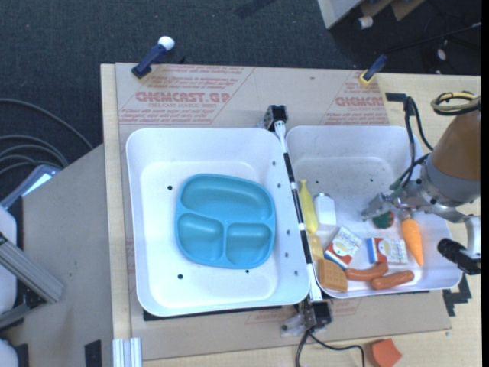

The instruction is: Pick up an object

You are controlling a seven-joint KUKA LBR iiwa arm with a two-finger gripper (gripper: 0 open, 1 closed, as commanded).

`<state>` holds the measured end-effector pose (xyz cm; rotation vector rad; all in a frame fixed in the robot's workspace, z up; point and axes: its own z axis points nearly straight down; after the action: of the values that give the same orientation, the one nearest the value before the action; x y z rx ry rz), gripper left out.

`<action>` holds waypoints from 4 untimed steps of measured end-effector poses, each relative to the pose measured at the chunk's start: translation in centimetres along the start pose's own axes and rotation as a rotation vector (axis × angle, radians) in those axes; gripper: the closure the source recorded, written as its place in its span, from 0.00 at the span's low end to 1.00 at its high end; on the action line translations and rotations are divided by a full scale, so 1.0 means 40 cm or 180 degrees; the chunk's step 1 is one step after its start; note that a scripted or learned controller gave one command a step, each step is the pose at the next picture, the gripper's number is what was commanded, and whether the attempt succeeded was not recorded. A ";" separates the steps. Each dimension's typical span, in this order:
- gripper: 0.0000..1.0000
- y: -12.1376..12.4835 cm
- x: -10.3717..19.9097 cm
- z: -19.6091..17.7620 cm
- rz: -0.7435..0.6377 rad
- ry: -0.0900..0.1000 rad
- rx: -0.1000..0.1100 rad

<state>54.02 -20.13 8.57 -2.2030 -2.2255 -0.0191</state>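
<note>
Dark carpet floor (92,21) filled the upper frame; tan surface (229,90) below it; grey cables (30,128) at left edge.

One camera sits high above the bench (229,90) and looks down at a slant. It takes in both white bins (153,281) side by side, with dark floor far behind. The arm (458,159) comes in from the right.

blue tray (225,222) — left bin (145,205) — toys right
</note>
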 end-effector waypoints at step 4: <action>1.00 -0.148 0.462 -0.333 0.0030 -0.0046 0.0013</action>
<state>47.90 -1.91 22.15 -2.2187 -2.2202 0.0017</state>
